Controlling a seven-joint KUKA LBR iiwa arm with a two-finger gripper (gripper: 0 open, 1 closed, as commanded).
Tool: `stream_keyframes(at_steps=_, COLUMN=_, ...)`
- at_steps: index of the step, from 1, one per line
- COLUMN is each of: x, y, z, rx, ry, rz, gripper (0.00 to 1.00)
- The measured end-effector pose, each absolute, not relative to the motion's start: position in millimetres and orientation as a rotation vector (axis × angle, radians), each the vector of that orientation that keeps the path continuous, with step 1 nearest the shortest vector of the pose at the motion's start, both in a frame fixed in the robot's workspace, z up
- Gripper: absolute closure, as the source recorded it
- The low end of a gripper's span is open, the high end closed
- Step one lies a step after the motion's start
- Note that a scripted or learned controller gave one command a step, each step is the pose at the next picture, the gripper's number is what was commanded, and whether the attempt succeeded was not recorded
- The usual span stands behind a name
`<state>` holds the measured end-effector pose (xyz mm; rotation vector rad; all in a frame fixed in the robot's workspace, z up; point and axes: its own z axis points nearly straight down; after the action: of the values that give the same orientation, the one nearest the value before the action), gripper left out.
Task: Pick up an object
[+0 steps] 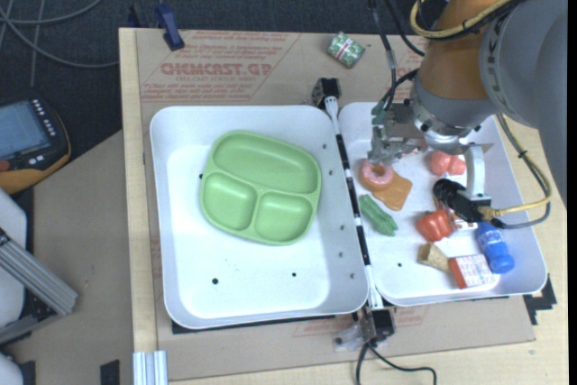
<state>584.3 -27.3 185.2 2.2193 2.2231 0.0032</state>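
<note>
My gripper hangs low over the left part of the right bin, reaching down from the grey arm with its orange band. Directly under its tip lies a pink ring-shaped toy donut, touching or almost touching it. An orange wedge lies against the donut's right side. Below them is a green leaf-like piece. Also in this bin are a pink lump, a red pepper toy, a blue bottle-like thing, a tan piece and a small red-and-white pack.
The left bin holds a green divided plate. A small green wrapped item and a blue clip lie on the cardboard behind the bins. The divider between the bins runs just left of the donut.
</note>
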Motion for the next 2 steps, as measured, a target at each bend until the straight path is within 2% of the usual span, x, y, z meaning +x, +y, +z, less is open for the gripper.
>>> stream_keyframes(at_steps=1, x=583.8, y=-28, z=185, rx=2.22, ry=2.222, rz=-0.001, gripper=0.0)
stream_keyframes(at_steps=2, x=542.7, y=-87, z=185, rx=2.223, ry=2.222, rz=-0.003, gripper=0.0)
